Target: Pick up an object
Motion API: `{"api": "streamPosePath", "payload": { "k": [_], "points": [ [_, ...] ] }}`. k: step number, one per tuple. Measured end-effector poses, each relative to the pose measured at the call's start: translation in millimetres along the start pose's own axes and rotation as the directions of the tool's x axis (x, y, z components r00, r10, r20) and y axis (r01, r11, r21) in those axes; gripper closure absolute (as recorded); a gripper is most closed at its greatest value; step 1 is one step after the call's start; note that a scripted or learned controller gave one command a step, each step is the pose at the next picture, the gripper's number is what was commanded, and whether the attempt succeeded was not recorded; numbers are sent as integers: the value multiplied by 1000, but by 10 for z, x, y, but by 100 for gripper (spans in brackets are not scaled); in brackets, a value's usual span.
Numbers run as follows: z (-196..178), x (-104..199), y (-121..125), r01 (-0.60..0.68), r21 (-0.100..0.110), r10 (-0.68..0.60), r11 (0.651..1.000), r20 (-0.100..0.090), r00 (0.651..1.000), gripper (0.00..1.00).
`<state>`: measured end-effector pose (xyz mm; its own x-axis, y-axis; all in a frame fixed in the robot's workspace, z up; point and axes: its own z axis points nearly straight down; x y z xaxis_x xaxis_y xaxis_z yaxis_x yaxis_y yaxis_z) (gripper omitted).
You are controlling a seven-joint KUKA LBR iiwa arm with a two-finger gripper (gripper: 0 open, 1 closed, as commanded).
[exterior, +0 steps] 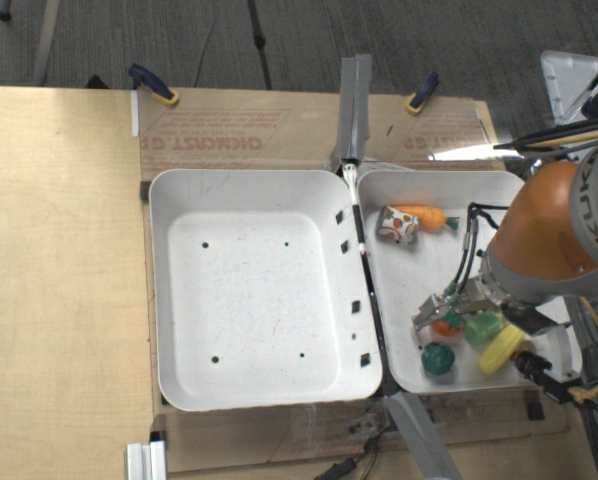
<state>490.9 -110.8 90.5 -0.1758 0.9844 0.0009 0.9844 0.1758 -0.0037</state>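
A: What does the room look like, biggest thing first?

B: Grey carpet floor point(179, 28) runs across the top, with thin stand legs point(254, 23) crossing it. Below that sits the pale wood bench point(59, 268), and on it a brown cardboard sheet point(239, 133) pinned by 2 clamps point(154, 85) with blue handles.

A: And on the cardboard?

B: 2 shallow white bins, side by side. The left bin point(254, 288) shows its speckled floor with 4 small dark holes. The right bin point(409, 268) carries all the objects.

A: The arm?

B: 1 grey arm with its orange band point(544, 233) reaches in from the right, over the right bin's lower half. Its gripper point(444, 313) is down among the items by the near wall; whether its jaws are parted or closed I cannot tell (cables and objects crowd that spot), nor whether anything sits between them.

A: Count the objects.

B: 1 orange carrot point(424, 216) near the far wall, 1 small red-and-white carton point(397, 225) touching it, 1 yellow piece point(501, 350), 1 light green piece point(482, 326), 1 dark green round ball point(438, 358) and 1 small red-orange piece point(447, 325) right at the gripper.
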Motion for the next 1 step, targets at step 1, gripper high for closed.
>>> {"api": "streamPosePath", "payload": {
  "k": [1],
  "points": [
    [-8, -141, 850, -109, -2, 109, 994, 1, 994, 0]
  ]
}}
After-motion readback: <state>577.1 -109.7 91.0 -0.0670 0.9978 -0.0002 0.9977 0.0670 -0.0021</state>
